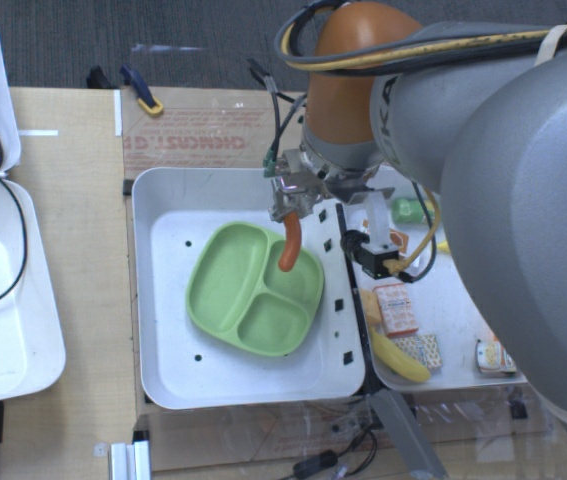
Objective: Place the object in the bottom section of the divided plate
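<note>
Overhead, end effector (290, 211) gripping hot dog (289, 245).

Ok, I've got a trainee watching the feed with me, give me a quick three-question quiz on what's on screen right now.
1. True or false: the gripper holds an orange sausage-shaped object between its fingers.
2. Which bin holds the green divided plate? A) left bin B) right bin
3. Fill in: the yellow fruit in the right bin is a ______.

Key: 1 true, it hangs from the fingers above the plate; 2 A; 3 banana.
</note>
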